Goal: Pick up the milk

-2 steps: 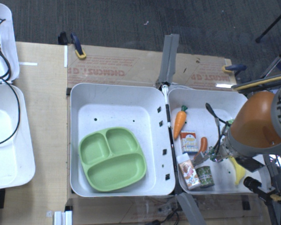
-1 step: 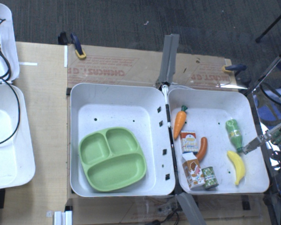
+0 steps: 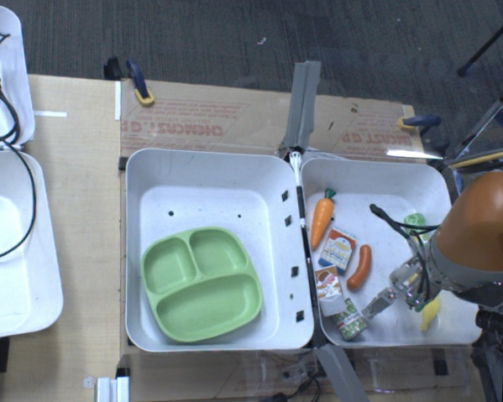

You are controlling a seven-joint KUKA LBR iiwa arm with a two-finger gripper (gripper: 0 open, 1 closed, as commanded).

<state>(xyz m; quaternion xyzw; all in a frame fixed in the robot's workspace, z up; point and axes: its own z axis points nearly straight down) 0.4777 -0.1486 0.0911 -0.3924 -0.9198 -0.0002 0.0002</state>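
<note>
Gripper (image 3: 379,305) low in the right bin (image 3: 379,173), near its front edge, reaching in from the right; can't tell finger state, too small and blurred. Its tip sits just beside a small dark-green packet (image 3: 352,322) at the bin's front-left corner, contact unclear. Milk carton (image 3: 337,250), white with orange and blue print, lies flat near the bin's left wall, about mid-depth, apart from the gripper. Another small red-white carton (image 3: 328,286) just in front of it. Sausage (image 3: 359,267) right beside the milk on its right. Carrot (image 3: 321,219) behind the milk, along the left wall. Yellow item (image 3: 430,314) near the front-right, partly under the arm. Left bin (image 3: 151,182) holds a green divided plate (image 3: 201,283) toward its front
</note>
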